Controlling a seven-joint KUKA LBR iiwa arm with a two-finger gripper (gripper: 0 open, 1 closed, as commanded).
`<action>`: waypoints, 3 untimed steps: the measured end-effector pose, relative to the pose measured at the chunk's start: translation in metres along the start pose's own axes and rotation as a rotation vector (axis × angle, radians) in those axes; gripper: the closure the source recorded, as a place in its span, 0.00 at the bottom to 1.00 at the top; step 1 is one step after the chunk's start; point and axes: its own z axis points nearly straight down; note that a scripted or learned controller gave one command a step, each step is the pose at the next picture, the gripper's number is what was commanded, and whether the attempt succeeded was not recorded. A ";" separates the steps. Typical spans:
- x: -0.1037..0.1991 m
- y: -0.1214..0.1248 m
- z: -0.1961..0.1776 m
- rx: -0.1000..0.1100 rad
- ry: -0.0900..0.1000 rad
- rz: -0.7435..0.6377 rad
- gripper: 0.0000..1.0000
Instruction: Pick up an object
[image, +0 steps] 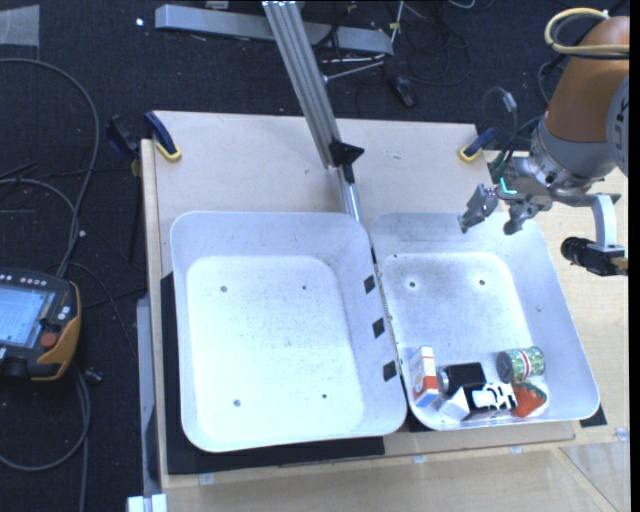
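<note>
Clutter is gathered along the near edge of the right bin (560, 330): a small white carton with red markings (425, 372) at the left, a black block (464, 377) just beside it, a black-and-white item (489, 398) near the rim, a red object (532, 402) at the right, and a green can (522, 363) lying on its side slightly farther in. These things are packed close together, some touching. The rest of that bin's floor is seen as bare, speckled white. The left bin (200, 300) is set alongside, and black clips (379, 326) are seen along the shared edge. Farther back, the gripper (499, 214) is held above the far right corner of the right bin, well apart from the clutter, with its fingers spread wide and nothing between them. A slanted metal rail (310, 85) is seen beyond the bins.
</note>
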 end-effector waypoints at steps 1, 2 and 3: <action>0.000 0.000 0.000 0.000 0.000 0.000 0.00; 0.003 0.000 0.043 0.004 0.001 0.000 0.00; 0.007 -0.004 0.105 0.006 0.001 0.000 0.00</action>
